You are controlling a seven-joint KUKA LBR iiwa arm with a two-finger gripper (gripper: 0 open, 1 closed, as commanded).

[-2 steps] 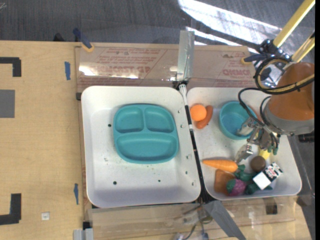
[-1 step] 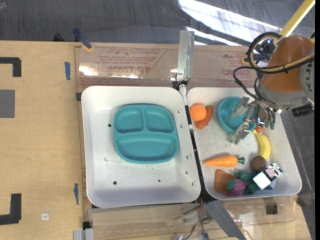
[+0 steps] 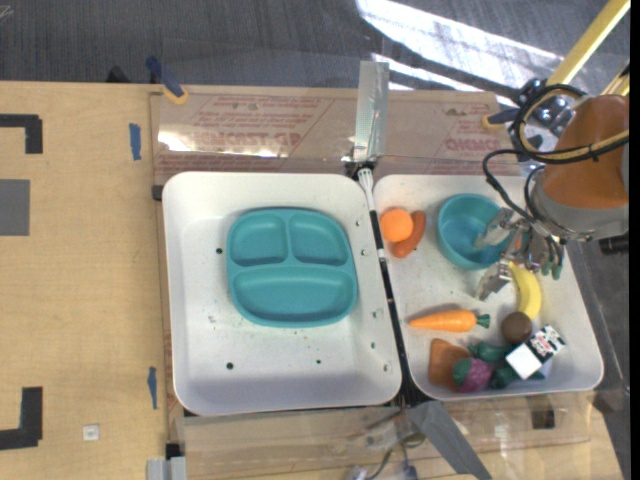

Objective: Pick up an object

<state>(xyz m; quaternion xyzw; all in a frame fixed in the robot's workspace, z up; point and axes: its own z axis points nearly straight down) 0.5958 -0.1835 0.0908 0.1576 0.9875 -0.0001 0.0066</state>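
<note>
The right bin [image 3: 580, 368] holds a teal bowl [image 3: 462, 230], an orange ball [image 3: 397, 224], a carrot [image 3: 444, 320], a yellow banana [image 3: 528, 291] and a brown round fruit [image 3: 516, 325]. A pile of small items lies at its front: a brown wedge [image 3: 446, 358], purple grapes [image 3: 478, 373] and two white blocks [image 3: 535, 352]. My gripper [image 3: 494, 258] hangs low over the bowl's right rim, just left of the banana. Its two metal fingers [image 3: 497, 232] are spread apart, open, with nothing gripped between them.
The left bin [image 3: 190, 298] carries a teal divided plate [image 3: 292, 266]. A raised divider [image 3: 380, 268] separates the two bins. Clear plastic sheeting [image 3: 260, 128] and an upright metal strip [image 3: 372, 108] stand behind the bins. The arm's orange band [image 3: 590, 158] and cables crowd the right bin's far right corner.
</note>
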